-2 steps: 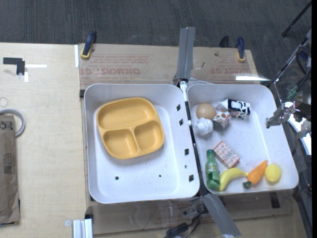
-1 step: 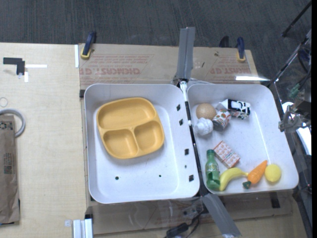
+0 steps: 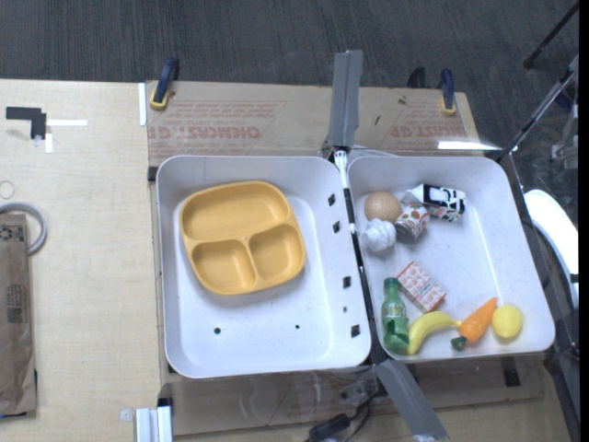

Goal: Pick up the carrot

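The small orange plastic carrot [image 3: 477,321] lies near the right-hand white bin's [image 3: 515,247] 5 o'clock corner, long axis running 2-to-8 o'clock, green top low, between yellow banana [image 3: 429,327] and lemon [image 3: 507,320]; hand state cannot be told.

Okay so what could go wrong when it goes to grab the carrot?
The carrot lies wedged between the banana and the lemon, seemingly touching both, so the claw may catch or nudge a neighbour instead. It also sits near the right bin's front wall, leaving little room to close.

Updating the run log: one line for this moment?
carrot: right bin, near edge, between banana and lemon | not grasped | plate: left bin
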`<act>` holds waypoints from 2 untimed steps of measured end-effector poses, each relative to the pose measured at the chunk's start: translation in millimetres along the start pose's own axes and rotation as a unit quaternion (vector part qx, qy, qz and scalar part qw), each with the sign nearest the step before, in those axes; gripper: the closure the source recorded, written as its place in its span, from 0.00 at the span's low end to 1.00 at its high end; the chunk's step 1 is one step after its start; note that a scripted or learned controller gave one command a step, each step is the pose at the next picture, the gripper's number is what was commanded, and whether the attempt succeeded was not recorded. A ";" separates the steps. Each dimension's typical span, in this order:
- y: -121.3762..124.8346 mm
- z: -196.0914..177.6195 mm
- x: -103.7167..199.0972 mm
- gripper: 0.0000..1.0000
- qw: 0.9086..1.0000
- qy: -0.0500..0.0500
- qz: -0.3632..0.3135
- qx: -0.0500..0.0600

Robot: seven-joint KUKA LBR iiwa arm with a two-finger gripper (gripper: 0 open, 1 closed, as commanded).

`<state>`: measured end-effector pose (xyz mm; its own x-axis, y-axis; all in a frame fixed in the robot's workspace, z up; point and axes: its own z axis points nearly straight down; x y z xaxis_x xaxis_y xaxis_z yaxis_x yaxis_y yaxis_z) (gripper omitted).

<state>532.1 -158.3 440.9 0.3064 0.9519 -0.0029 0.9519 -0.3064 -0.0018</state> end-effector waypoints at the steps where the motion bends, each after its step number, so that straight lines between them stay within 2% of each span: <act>1: 56.3 0.4 32.6 1.00 0.995 0.000 -0.095 0.000; 2: 108.3 0.4 79.5 1.00 0.991 0.000 -0.131 0.000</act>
<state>659.5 -115.8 440.1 0.0490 0.9988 -0.0020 0.9988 -0.0490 -0.0021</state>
